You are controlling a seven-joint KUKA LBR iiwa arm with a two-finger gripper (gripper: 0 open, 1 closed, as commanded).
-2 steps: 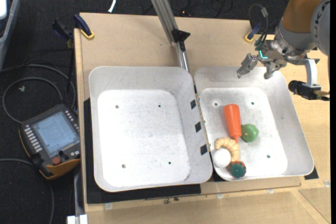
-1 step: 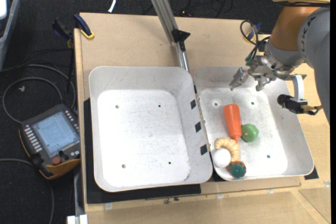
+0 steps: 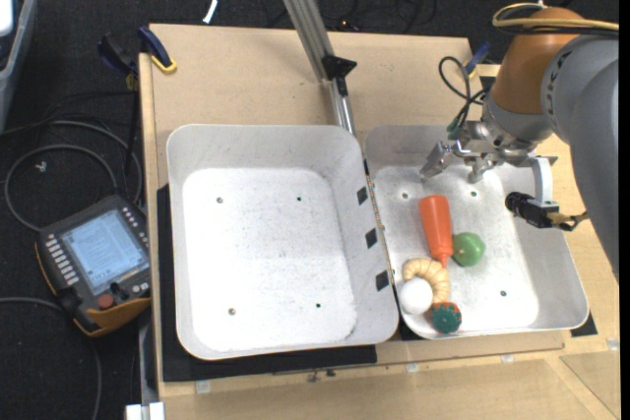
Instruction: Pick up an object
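The right bin (image 3: 532,295) holds an orange carrot-shaped piece (image 3: 436,225) with a green ball (image 3: 470,249) touching its lower right side. Below them lie a beige curled piece (image 3: 431,271), a white ball (image 3: 415,295) and a small teal and red object (image 3: 447,317), all crowded at the bin's front left. My gripper (image 3: 454,168) hangs over the back part of this bin, above and slightly right of the carrot's top end. Its fingers are spread open, with nothing between them.
The left bin (image 3: 197,152) stands beside the right one, sharing a raised middle rim. A metal pole (image 3: 300,0) slants down from the top to the bench behind the bins. A black cable part (image 3: 532,209) hangs off the arm over the right bin.
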